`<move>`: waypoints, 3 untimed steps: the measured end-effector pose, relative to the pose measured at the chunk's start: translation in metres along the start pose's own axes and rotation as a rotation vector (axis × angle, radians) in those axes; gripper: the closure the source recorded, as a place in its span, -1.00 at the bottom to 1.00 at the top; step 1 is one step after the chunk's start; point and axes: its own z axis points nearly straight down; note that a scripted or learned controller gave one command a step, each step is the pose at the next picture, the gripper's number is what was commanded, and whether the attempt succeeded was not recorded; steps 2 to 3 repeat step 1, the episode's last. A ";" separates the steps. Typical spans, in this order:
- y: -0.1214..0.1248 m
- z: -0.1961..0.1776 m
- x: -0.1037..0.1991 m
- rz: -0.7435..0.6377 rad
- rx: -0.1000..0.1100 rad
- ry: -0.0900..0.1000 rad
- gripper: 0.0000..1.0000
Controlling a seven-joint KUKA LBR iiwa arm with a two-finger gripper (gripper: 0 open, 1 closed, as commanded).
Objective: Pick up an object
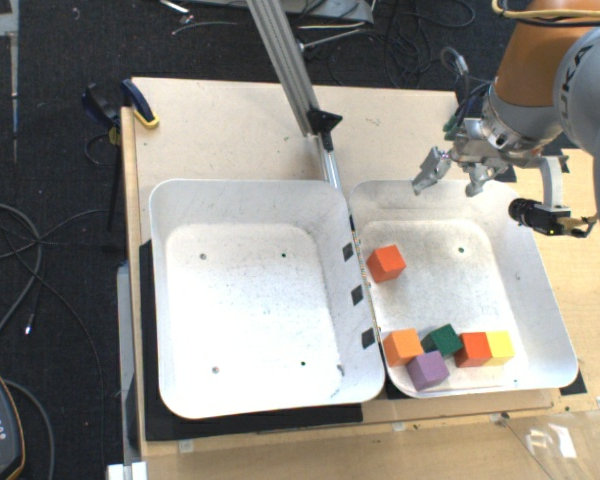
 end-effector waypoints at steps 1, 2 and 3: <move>-0.035 0.019 0.050 -0.003 0.004 0.002 -1.00; -0.035 0.019 0.050 -0.003 0.004 0.002 -1.00; -0.035 0.019 0.050 -0.003 0.004 0.002 -1.00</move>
